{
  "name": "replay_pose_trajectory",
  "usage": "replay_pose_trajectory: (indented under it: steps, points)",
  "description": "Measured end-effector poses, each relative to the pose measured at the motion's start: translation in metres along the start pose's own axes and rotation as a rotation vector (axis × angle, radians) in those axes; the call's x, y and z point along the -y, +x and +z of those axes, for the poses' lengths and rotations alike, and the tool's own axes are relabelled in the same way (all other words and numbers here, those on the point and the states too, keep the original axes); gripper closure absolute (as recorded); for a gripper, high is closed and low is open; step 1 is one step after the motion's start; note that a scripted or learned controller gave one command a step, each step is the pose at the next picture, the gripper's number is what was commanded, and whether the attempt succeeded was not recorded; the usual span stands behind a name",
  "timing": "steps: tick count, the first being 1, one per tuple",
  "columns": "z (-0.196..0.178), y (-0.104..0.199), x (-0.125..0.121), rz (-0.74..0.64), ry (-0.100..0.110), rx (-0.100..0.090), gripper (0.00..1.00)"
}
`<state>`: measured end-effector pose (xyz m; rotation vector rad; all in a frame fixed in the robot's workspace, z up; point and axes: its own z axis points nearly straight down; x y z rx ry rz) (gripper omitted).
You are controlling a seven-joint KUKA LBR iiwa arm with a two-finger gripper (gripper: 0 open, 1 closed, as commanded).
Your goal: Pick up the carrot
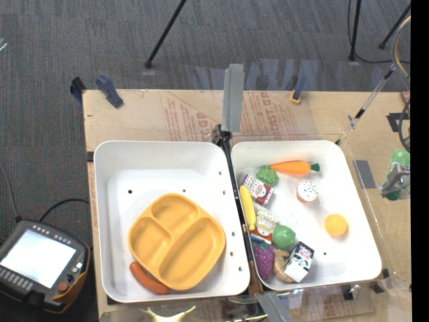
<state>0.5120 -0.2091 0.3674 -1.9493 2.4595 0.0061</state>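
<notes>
Left of the right-hand shallow white bin [357, 180], the twin left-hand white bin [107, 180] holds a yellow three-part plastic plate [177, 240]. A brown-orange toy sausage [149, 278] is tucked partly under the plate's near edge.

Inside the right-hand bin, a yellow toy banana [247, 206] lies along the left wall, with a heap of small toys beside it. The heap has a red-and-white packet [258, 190], a green round fruit [283, 236], purple grapes [263, 259] and a small white carton [298, 261]. These overlap, so their shapes are hard to tell apart.

The orange toy carrot with a green top [293, 168] lies flat near the bin's far wall, its green end pointing right. A green knobbly toy [267, 175] touches its left tip. A white speckled round piece [308, 191] sits just below the carrot, and an orange ball [336, 225] lies further toward the right wall.

Beyond the bin's right wall, at the frame's edge, stands the grey-and-green gripper [395, 178]. It is cut off and blurred, so I cannot tell whether it is open or closed. It is well apart from the carrot, and nothing can be seen in its hold.
</notes>
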Motion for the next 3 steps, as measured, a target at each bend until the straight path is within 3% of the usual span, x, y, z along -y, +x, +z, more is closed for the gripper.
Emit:
replay_pose_trajectory:
  steps: [1,2,3]
  points:
    - [0.015,0.006,-0.018,-0.332,-0.002,0.001,1.0]
    - [-0.101,0.005,-0.024,-0.479,0.006,-0.003,1.0]
    - [0.129,0.002,-0.038,-0.61,-0.013,0.007,1.0]
